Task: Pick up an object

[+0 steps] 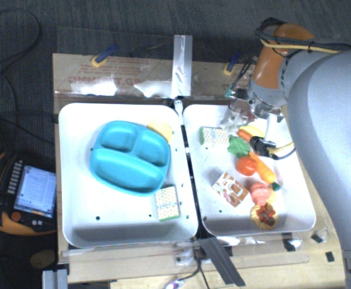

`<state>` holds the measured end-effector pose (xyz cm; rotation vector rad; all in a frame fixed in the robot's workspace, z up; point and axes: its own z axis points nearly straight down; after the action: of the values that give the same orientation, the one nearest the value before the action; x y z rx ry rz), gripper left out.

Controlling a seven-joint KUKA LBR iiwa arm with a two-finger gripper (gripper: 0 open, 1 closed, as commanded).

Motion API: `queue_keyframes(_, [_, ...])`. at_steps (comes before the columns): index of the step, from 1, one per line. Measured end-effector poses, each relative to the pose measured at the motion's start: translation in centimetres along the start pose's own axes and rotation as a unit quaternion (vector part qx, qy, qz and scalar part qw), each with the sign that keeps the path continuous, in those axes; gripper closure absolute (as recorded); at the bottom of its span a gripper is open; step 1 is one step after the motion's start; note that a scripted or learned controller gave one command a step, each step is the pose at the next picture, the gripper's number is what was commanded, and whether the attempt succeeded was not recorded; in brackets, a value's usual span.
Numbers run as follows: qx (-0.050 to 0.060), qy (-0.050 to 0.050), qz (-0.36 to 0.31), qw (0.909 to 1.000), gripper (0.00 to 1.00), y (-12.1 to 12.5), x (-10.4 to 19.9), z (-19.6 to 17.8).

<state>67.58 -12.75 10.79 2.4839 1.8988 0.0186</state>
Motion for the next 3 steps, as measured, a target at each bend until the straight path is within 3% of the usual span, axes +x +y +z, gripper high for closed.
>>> queue_keyframes(1, [0.005,-0.002,0.053,0.9986,1.00,1.6,-7.8,1.9])
queue_keyframes(2, [0.010,-0.004,0.212,0.9773,1.00,0.4,-4.4,-0.6])
queue_keyframes(3, [0.010,-0.006,0.324,0.9459,1.00,-0.8,-1.0,-10.1])
